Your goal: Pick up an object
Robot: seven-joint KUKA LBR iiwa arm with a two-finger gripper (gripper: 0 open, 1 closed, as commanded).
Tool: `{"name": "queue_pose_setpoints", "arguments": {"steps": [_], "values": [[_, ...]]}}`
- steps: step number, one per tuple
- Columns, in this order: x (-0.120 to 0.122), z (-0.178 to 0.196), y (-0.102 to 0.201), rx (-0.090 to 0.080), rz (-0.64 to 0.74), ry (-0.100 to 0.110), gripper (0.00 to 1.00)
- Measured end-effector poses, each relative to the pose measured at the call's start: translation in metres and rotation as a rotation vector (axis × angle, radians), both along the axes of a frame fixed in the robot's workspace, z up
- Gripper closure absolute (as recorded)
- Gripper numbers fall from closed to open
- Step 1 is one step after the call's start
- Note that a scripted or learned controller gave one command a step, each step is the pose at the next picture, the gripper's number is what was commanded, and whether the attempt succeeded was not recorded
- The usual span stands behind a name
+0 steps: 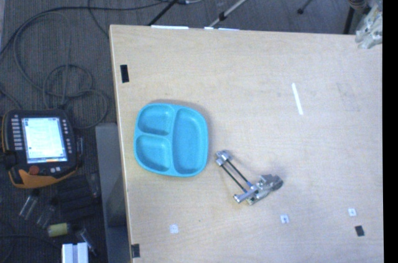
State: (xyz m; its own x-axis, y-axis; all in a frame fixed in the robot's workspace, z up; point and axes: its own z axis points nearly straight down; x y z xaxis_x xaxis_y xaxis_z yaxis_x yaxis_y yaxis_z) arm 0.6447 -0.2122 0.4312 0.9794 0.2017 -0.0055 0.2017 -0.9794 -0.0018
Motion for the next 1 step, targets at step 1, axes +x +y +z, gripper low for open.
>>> {"name": "queue_pose_setpoints", "arguments": {"steps": [1], "values": [[0.0196,-0.0002,-0.0004,-0.002,-0.001,0.001,1.0]]}}
